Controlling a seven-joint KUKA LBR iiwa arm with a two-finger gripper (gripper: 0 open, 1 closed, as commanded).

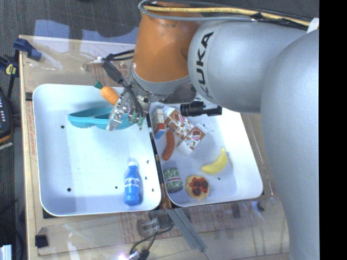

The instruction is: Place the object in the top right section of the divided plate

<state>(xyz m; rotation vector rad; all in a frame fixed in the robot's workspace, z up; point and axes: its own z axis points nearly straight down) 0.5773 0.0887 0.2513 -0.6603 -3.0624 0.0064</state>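
Orange toy carrot (pixel 109 95) is the thing you have to move. It sits just up and to the left of the gripper (pixel 121 114), very close to it, maybe touching. It seems to lie by the top edge of the plate, with its green end pointing away from the gripper.

Start at the left. The left bin (pixel 49 145) holds the blue-green divided plate (pixel 89 118). The plate reaches out to the left of the gripper, and its right end goes under the gripper. The gripper hangs low over that end, likely because the top right section is there. You cannot tell if the gripper is open or clenched; the shiny parts are too small and mixed up. You cannot tell if it has the carrot, so I think the drop may not be done yet.

Below the gripper, a bit to its right, a blue bottle (pixel 132 184) lies near the bin's front edge, well away from the plate.

Further right of the gripper is the right bin (pixel 244 145). In it you see a red sausage (pixel 168 145), a small can (pixel 173 179), two little cartons (pixel 185 130), a round tart (pixel 197 186) and a yellow banana (pixel 215 162). These look like spare toys, and they are not in the way.
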